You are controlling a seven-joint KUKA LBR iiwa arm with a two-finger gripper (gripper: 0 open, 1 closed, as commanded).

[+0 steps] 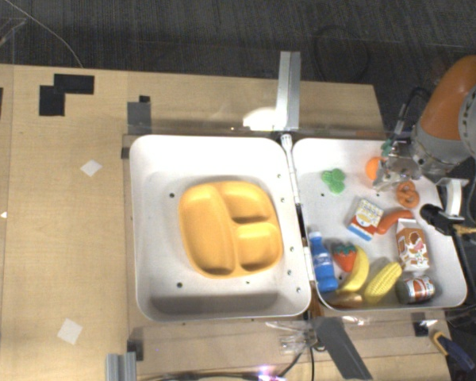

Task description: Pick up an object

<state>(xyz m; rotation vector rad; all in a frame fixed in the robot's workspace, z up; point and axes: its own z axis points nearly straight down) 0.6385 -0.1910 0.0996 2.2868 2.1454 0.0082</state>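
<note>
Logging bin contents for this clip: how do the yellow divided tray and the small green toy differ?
The yellow divided plastic tray lies alone in the left white bin; the small green toy shares the right white bin with many items. The tray is far larger, with compartments; the toy is a small lump.

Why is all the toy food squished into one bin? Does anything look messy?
A bit. The toys lie jumbled in the right bin, banana and corn piled at the front. The yellow tray sits neatly in the left bin.
</note>
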